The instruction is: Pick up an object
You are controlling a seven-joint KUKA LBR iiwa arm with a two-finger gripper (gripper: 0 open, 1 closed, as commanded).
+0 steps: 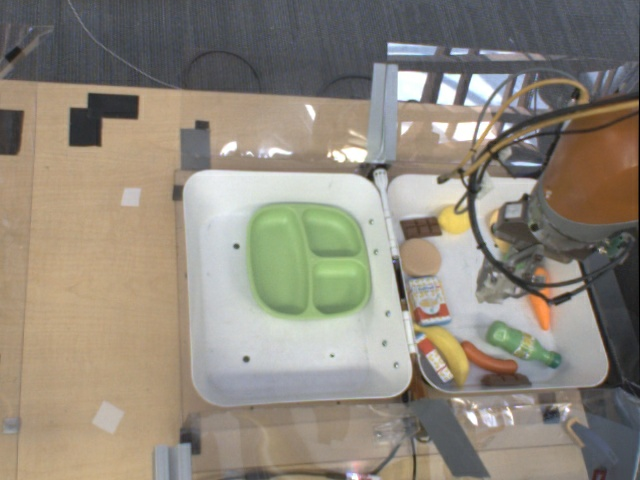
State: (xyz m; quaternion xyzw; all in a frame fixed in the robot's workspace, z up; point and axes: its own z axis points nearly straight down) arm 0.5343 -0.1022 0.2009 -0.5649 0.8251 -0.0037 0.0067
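Nearest, banana (450, 354), sausage (490, 358) and green bottle (522, 344) lie along the right bin's (600, 363) front; my gripper (497, 280) hangs above them, beside the carrot (541, 310), its opening indiscernible.

No text, number or brand can be read. The small white carton with red and blue printing (428, 300), lying in the right white bin (598, 360), bears a printed label, but its lettering is too small and blurred to make out. The green plastic bottle (521, 344) near it has a paler band around its middle, equally unreadable.
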